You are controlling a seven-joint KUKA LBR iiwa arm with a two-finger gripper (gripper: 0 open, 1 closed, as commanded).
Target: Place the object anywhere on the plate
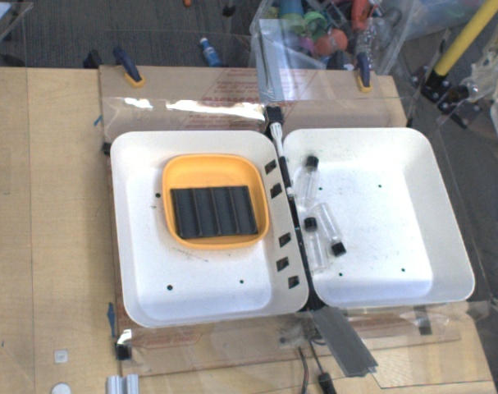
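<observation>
Gripper state: I can't tell from this frame, nothing to read it from.

The object (214, 212) is a dark grey, nearly black, rectangular block with a matte finish. Its top is ribbed into 4 rounded bars running top to bottom in the frame, with thin grooves between them. It lies flat on the orange plate (212, 164), roughly centred and square to it, covering most of the plate floor. The orange rim shows on all 4 sides.

The plate is a rounded square with a raised lip. It sits in the left bin (150, 277), in the middle-left of the frame, toward that bin's upper half.

The right bin (396, 220) holds clear tubes (325, 224) with black caps, clustered near its left wall, well apart from the plate.

A row of small black tabs (281, 220) runs down the left bin's right edge.

A clear box of coloured toys (331, 15) sits top centre, off the bins.
</observation>
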